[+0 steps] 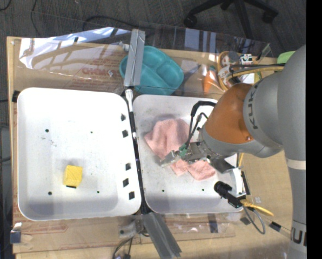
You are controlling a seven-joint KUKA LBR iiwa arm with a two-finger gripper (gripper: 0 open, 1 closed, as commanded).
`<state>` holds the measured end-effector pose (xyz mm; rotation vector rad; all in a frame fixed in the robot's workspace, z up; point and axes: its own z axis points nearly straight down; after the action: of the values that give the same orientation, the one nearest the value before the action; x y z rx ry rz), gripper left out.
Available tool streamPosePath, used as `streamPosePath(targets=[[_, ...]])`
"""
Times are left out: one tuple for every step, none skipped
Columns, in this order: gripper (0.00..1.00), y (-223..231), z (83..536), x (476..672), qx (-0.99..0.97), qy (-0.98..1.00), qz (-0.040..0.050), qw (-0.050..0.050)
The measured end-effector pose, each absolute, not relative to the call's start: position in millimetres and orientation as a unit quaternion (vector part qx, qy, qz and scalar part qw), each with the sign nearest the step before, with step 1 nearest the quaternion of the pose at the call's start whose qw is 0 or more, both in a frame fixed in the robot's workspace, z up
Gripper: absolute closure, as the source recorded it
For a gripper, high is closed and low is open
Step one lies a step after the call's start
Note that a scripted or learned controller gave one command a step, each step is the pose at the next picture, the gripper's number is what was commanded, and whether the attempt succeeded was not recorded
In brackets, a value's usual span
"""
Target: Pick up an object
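The tool is seen lowered into the right-hand white bin, directly over a crumpled pink cloth. Its tip is set at the lower edge of the cloth's larger fold and appears to be touching the fabric. Whether the tool is released or clenched cannot be told, as its end is small and partly masked by the cloth and the wrist. No object is seen lifted clear of the bin floor.

The cloth is spread on both sides of the tool: the bigger bunched part lies just above it in the view, and a smaller flap lies just below it and towards the arm. The cloth rests flat on the bin floor, near the bin's middle.

The arm is brought in from the view's right, and its orange band is seen just behind the tool, over the right part of the same bin.

Well away from the tool, across the divider between the bins, a small yellow block is found in the left bin, towards its lower edge and apart from the walls.

Beyond the tool, outside both bins at the far side of the surface, a teal container is placed.
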<state>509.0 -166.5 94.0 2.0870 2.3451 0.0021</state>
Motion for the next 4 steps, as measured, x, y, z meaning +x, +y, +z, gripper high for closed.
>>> streamPosePath(targets=[[1.00,-167.2,104.3,509.9,0.663,0.749,0.0001,0.002],[1.00,-154.8,202.5,527.4,0.703,0.711,-0.0007,-0.001],[1.00,-116.6,202.4,476.1,0.796,0.606,-0.0025,-0.004],[1.00,-134.7,189.4,492.6,0.745,0.667,-0.0010,-0.001]])
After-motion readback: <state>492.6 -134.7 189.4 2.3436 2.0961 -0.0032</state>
